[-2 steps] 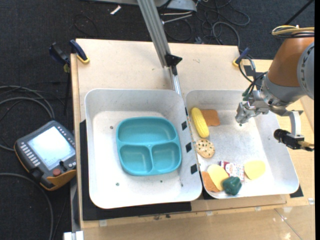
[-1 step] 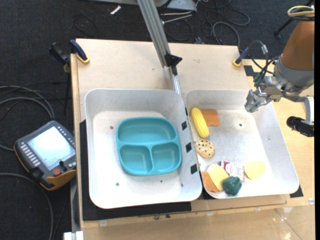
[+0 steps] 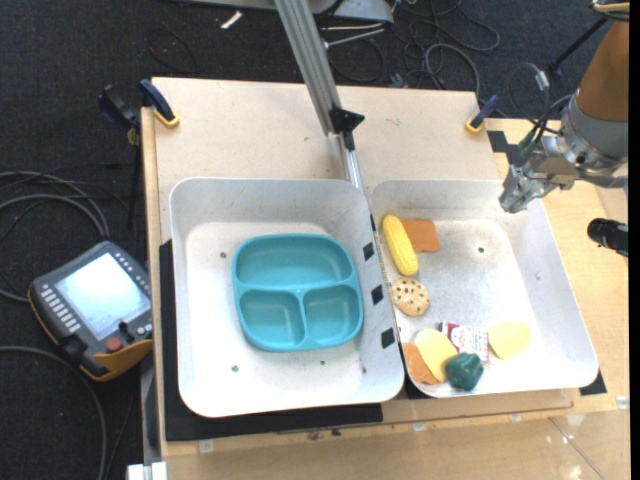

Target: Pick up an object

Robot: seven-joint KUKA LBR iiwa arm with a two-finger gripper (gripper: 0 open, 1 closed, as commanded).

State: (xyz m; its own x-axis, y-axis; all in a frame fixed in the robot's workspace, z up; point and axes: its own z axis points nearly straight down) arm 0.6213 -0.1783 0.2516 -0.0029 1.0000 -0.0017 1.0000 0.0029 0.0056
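The right bin [image 3: 545,258] holds toy food. A yellow corn cob [image 3: 400,244] lies near its left wall beside an orange slab [image 3: 422,235], with a round speckled cookie [image 3: 410,296] below them. Near the bin's front sit yellow pieces [image 3: 436,349] [image 3: 510,339], a small white and red packet [image 3: 467,338] and a dark green lump [image 3: 464,370]. My gripper [image 3: 514,200] hangs over the bin's far right corner, well away from the food, with nothing seen in it.
The left bin [image 3: 200,238] carries a teal divided tray [image 3: 298,290]. A slanted metal bar [image 3: 312,53] runs down to the wall between the bins. Yellow clamps [image 3: 165,116] [image 3: 474,122] grip the bench's back edge. A teach pendant [image 3: 92,308] lies off the bench at left.
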